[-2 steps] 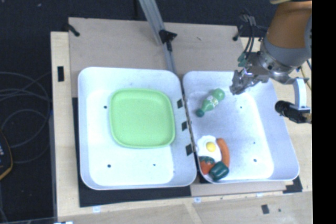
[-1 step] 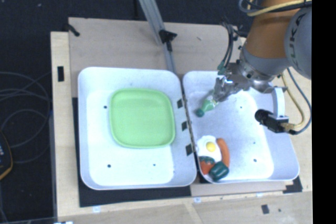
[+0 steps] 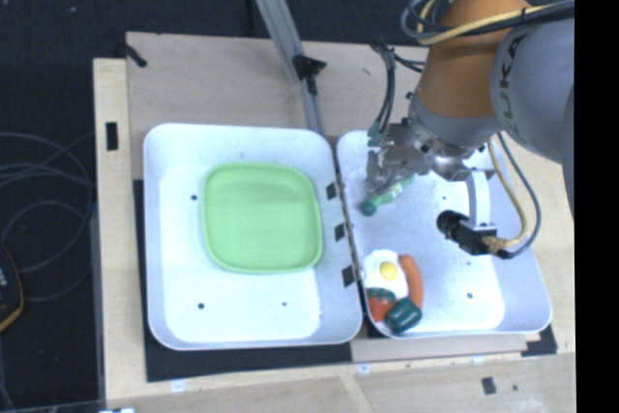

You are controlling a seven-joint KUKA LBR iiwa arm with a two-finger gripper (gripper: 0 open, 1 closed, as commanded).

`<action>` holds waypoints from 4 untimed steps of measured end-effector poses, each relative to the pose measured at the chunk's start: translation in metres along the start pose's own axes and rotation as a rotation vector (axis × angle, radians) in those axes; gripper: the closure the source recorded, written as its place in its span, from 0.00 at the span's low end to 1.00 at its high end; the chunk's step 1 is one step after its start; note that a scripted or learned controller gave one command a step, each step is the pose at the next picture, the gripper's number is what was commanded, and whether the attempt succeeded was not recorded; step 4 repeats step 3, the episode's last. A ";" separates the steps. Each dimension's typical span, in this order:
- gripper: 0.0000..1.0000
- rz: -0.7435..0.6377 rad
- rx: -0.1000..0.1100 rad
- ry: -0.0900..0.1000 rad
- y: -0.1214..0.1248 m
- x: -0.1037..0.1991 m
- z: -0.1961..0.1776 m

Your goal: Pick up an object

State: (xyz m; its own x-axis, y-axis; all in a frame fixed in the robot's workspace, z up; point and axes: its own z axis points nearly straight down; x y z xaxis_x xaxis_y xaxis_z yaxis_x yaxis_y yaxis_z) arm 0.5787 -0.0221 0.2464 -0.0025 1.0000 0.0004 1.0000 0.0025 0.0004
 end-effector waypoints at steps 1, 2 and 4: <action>1.00 0.000 0.000 0.000 -0.014 0.050 0.011; 1.00 -0.001 -0.001 0.001 -0.029 0.102 0.000; 0.00 0.002 0.000 0.000 -0.029 0.100 0.000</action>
